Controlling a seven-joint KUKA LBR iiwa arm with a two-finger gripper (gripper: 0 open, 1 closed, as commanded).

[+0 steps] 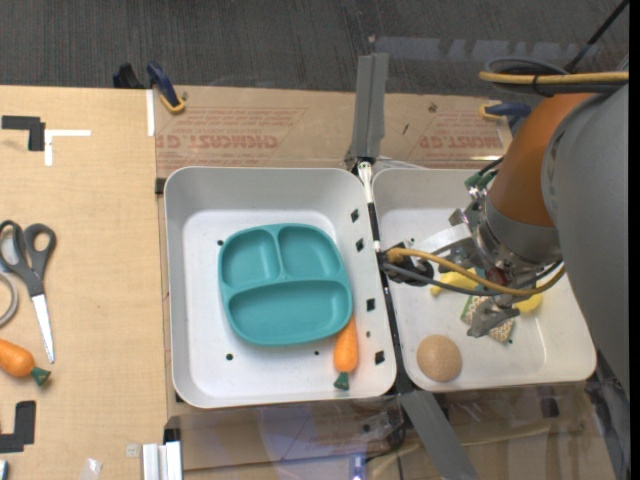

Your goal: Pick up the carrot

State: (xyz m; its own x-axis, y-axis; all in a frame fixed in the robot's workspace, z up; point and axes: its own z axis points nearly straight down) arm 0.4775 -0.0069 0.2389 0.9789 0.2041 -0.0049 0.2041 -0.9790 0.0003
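Here the fingers (pixel 492 318) hang in the right bin (pixel 570 353), state unclear.

The arm (pixel 590 198) is cut off by the right and top edges and covers the upper right part of the right bin (pixel 560 363). The wrist hides most of a yellow object (pixel 452 282) lying beneath it; its kind cannot be determined. A small object (pixel 502 330) under the gripper (pixel 492 318) is too small to identify. At the left edge, a ring (pixel 5 300) and a second carrot (pixel 14 358) on the table (pixel 90 268) are partly cut off.
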